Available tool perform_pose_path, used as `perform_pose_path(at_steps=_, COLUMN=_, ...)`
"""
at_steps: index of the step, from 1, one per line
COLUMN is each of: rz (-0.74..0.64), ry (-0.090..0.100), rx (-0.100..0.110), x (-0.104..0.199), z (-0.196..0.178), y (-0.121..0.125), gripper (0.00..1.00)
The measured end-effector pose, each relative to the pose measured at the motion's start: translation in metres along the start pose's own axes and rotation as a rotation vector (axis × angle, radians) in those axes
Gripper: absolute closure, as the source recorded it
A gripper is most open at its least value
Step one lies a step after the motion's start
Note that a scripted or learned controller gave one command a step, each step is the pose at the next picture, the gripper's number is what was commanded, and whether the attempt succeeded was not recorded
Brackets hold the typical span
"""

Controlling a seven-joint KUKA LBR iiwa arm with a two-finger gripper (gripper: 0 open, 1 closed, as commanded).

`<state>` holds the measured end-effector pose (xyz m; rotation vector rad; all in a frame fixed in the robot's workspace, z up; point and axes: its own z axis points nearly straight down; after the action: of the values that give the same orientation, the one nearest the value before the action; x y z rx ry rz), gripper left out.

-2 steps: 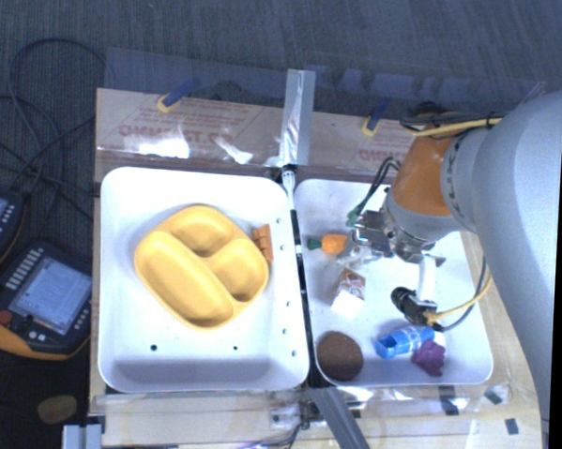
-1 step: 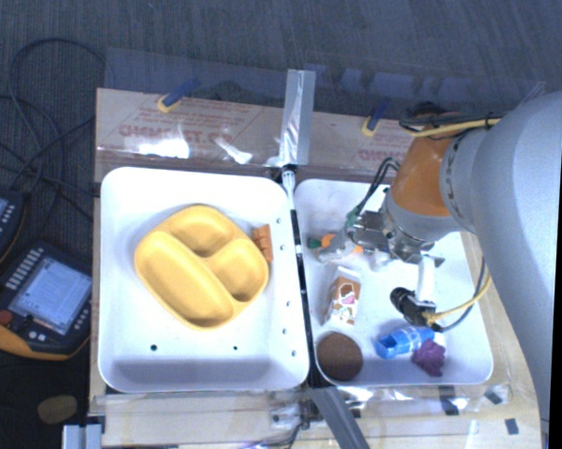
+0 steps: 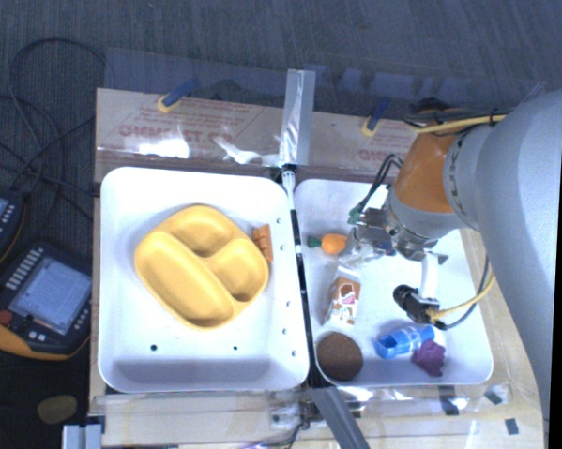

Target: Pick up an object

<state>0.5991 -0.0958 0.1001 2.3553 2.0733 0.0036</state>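
Observation:
The right bin (image 3: 466,275) holds a small orange ball (image 3: 333,242), a white and orange packet (image 3: 344,299), a brown ball (image 3: 339,355), a blue object (image 3: 402,342) and a purple object (image 3: 431,356). My gripper (image 3: 364,244) hangs below the orange-banded wrist (image 3: 422,184), over the far left part of that bin. It is just right of the orange ball and just above the packet's top end. The wrist's dark hardware hides its tip.
The left bin (image 3: 124,351) carries a large yellow lobed object (image 3: 200,263) and a small orange piece (image 3: 262,241) against its right wall. A black cable fitting (image 3: 413,299) hangs from the arm over the right bin. A handheld controller (image 3: 33,295) lies left of the bench.

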Motion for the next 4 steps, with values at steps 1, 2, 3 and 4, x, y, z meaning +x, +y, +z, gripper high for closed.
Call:
perform_pose_path(at_steps=1, rz=0.000, ry=0.000, rx=0.000, x=0.000, z=0.000, y=0.000, gripper=0.00)
perform_pose_path(at_steps=2, rz=0.000, ry=0.001, rx=0.003, x=0.000, z=-0.008, y=0.000, gripper=1.00)
perform_pose_path(at_steps=3, rz=0.000, ry=0.001, rx=0.003, x=0.000, z=-0.008, y=0.000, gripper=0.00)
perform_pose_path(at_steps=4, rz=-0.135, ry=-0.002, rx=-0.007, x=-0.003, z=0.010, y=-0.022, gripper=0.00)
